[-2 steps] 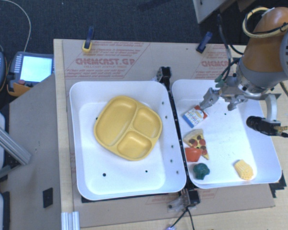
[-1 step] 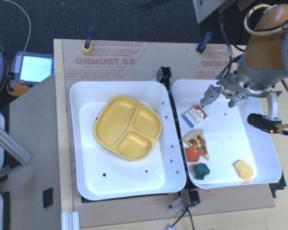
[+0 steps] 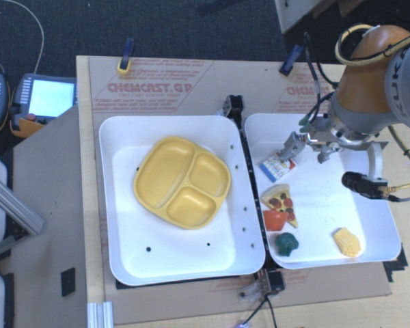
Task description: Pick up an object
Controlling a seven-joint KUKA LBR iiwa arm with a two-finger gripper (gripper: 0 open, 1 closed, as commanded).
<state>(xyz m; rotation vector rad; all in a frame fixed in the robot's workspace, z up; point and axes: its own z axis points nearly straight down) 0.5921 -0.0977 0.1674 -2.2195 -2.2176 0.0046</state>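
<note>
A small blue-and-white packet [image 3: 272, 167] lies flat in the right bin [image 3: 369, 251], close to that bin's left wall and towards its far end. The pincer [image 3: 307, 152] hangs just right of the packet and a little beyond it. Its two fingers stand apart with nothing between them, and the nearer fingertip [image 3: 290, 150] is just beside the packet's upper right corner; whether it touches the packet cannot be told.

Nearer the camera than the packet, along the same wall, lies a toy pizza slice [image 3: 280, 199]. A red toy vegetable [image 3: 275, 219] touches the slice's near edge, and a green broccoli piece [image 3: 285, 242] sits nearer still. A yellow corn cob [image 3: 348, 242] rests well to the right of the packet, by the bin's near right corner.

The grey arm [image 3: 369, 80] with its orange band rises to the right of and beyond the packet. A black cable fitting [image 3: 362, 183] hangs below the arm, to the packet's right.

Left of the packet, across the black divider, the left bin [image 3: 123, 251] holds a yellow divided plate [image 3: 182, 181], which sits tilted in its middle. Both bins rest on the cardboard-covered worktop [image 3: 157, 80].
</note>
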